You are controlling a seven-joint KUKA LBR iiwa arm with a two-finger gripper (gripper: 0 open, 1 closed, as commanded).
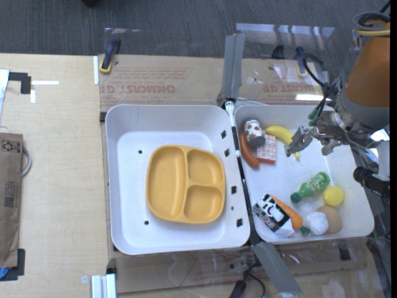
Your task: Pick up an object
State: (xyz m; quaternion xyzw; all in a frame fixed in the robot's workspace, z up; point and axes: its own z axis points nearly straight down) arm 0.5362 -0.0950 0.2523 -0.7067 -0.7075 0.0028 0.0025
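Note:
My gripper (299, 141) hangs over the upper middle of the right bin (347, 166), just right of a yellow banana (278, 132), with nothing seen held in it. Left of the banana lie a small round can (252, 128), a red box (267, 149) and a long red pepper (249, 154). Toward the bin's front are a green bottle (311, 187), a yellow lemon (334, 195), a tan egg-shaped thing (331, 215), a white ball (317, 223), a carrot (289, 211) and a black-and-white packet (272, 213).
The left bin (127, 166) holds a yellow divided plate (185, 183). The grey arm with its orange band (371, 67) rises at the right edge. A brown paper bag (11, 191) lies on the bench far left. Cardboard (161, 79) sits behind the bins.

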